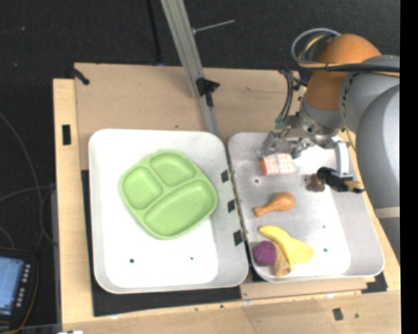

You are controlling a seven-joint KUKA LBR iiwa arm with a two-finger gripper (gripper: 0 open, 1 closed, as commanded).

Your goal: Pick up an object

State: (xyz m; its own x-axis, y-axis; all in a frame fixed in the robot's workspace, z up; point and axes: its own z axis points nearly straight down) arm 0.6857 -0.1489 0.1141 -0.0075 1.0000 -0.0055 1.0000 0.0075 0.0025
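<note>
The grey arm's two-finger gripper (287,145) hangs low at about twelve o'clock in the right-hand shallow white bin (355,245), directly over a small red-and-white box (278,164); we cannot tell how the end effector stands, since the wrist housing masks it from above; nothing is visibly held. We take this box as the likeliest target; it lies near the bin's far-left corner, and we judge the chief risk to be a push rather than a grasp, the box sliding toward the wall at twelve o'clock or tipping if contact falls off-centre.

A tan drumstick-shaped toy (276,204) lies near the bin's centre; a small dark brown object (316,181) sits at about two o'clock, close beside the gripper hardware, and we judge that a sideways sweep could knock it; a yellow plastic banana (287,243) and a round purple fruit (265,252) crowd the six-o'clock corner, touching or nearly so, with a tan piece (283,264) tucked against them.

Open room lies toward four o'clock, where the bin floor is bare; the dividing rim at nine o'clock is near the box and limits approach from that side. The left-hand white bin (111,256) carries a green three-compartment plastic plate (168,193), well apart from the gripper.
</note>
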